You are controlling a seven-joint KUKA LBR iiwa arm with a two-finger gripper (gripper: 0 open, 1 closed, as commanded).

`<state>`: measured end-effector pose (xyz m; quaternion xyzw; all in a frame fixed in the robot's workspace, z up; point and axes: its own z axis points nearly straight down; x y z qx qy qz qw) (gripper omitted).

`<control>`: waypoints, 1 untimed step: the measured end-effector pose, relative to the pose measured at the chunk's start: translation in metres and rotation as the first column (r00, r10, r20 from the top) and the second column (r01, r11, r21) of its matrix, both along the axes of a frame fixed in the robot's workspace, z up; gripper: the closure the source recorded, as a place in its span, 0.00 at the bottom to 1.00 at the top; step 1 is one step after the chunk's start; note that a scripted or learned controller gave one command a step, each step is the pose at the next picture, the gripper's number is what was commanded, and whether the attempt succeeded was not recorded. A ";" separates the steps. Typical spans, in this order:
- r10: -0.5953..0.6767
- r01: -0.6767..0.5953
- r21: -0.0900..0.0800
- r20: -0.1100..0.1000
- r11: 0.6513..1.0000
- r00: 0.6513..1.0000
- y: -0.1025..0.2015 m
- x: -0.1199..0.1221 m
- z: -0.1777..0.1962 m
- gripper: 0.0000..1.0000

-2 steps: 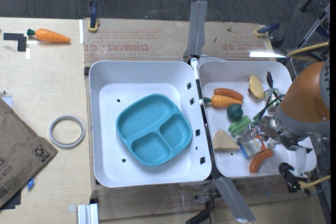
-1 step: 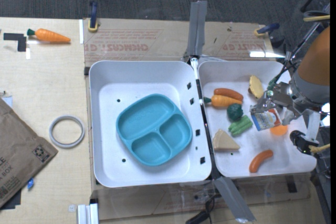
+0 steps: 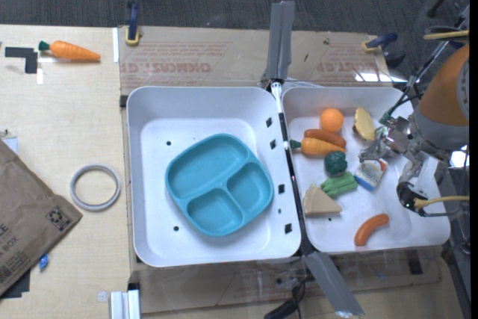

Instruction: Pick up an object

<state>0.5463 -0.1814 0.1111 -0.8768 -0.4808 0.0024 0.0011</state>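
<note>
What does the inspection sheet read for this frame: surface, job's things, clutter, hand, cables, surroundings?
Surface: two white bins side by side, left bin and right bin.
Job's things: in the right bin, orange ball, carrot, green piece, sausage, wedge.
Clutter: blue divided tray in the left bin.
Hand: hand low over the right bin, among the toys.
Cables: yellow cable by the arm.
Surroundings: second carrot, tape ring, cardboard box on the bench.
</note>
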 end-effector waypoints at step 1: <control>0.178 -0.178 0.000 0.000 0.984 0.984 0.065 0.104 -0.022 0.00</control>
